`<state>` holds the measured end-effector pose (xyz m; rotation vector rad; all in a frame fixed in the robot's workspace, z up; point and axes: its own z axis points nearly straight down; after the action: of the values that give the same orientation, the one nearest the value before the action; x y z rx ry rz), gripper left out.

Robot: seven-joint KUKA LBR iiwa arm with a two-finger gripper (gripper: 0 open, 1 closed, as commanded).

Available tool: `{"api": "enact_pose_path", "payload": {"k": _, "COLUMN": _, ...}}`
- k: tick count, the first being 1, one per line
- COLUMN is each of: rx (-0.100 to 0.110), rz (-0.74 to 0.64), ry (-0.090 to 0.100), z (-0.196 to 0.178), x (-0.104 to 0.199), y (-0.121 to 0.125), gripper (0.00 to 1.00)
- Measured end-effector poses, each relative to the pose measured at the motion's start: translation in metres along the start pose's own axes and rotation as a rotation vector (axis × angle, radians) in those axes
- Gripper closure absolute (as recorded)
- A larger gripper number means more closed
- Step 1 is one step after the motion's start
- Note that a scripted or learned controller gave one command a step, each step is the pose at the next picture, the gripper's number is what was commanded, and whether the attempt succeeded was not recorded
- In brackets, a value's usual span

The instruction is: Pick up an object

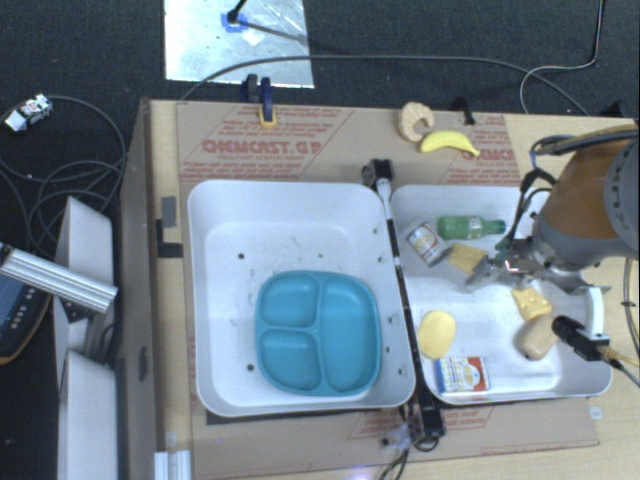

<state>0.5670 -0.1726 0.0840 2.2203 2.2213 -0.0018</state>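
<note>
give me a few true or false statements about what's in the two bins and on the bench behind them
1. A blue divided plate lies in the left bin. True.
2. The green bottle stands upright in the left bin. False: it lies on its side in the right bin, near the back wall.
3. A banana lies on the bench, outside both bins. True.
4. The small can sits on the blue plate. False: it is in the right bin, beside the green bottle.
5. A small carton lies near the front edge of the right bin. True.
6. The gripper hangs over the left bin. False: it is over the right bin.
</note>
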Motion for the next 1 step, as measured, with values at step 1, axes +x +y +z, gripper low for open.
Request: {"api": "enact_pose_path", "payload": {"k": 1, "rx": -0.004, "rz": -0.004, "ry": 0.001, "z": -0.0493, "x": 0.0384, "y": 0.0438, "gripper": 0.00}}
